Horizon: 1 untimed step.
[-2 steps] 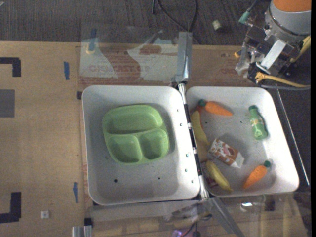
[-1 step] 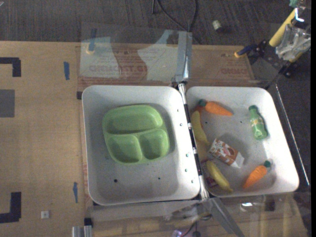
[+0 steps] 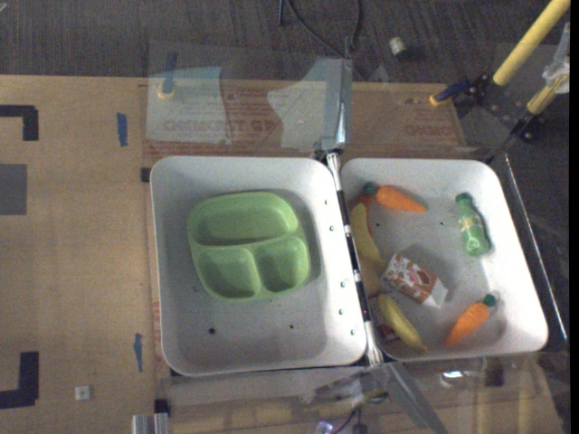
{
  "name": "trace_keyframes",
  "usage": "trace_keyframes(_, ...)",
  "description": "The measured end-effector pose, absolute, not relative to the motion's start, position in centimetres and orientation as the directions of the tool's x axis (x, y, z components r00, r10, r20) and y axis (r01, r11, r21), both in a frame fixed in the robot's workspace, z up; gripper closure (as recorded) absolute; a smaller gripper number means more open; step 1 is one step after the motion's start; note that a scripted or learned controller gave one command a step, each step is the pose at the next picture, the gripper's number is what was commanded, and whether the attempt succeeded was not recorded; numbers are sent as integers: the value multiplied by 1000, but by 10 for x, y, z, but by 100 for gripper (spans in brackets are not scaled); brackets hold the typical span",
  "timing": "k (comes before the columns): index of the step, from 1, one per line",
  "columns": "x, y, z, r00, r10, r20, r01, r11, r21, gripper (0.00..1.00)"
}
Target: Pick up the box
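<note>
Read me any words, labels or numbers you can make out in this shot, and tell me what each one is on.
No text can be read for certain.
Clear panel behind the bins: faint reddish lettering, too blurred.
Box in the right bin: printed pattern, no legible words.
Green bottle: label too small.

one fixed camera above the bench, angled down over both bins (image 3: 172, 242).

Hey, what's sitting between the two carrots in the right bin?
In the camera view, the box lies roughly between the upper carrot and the lower carrot; the rest is bare bin floor.
</note>
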<state>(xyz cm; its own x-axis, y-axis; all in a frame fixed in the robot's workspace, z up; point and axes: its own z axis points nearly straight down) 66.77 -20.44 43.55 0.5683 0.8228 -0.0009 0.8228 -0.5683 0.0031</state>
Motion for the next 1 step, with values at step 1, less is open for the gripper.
trace_keyframes(1,654,-114,332,579,816,0,816,-579,-1,100)
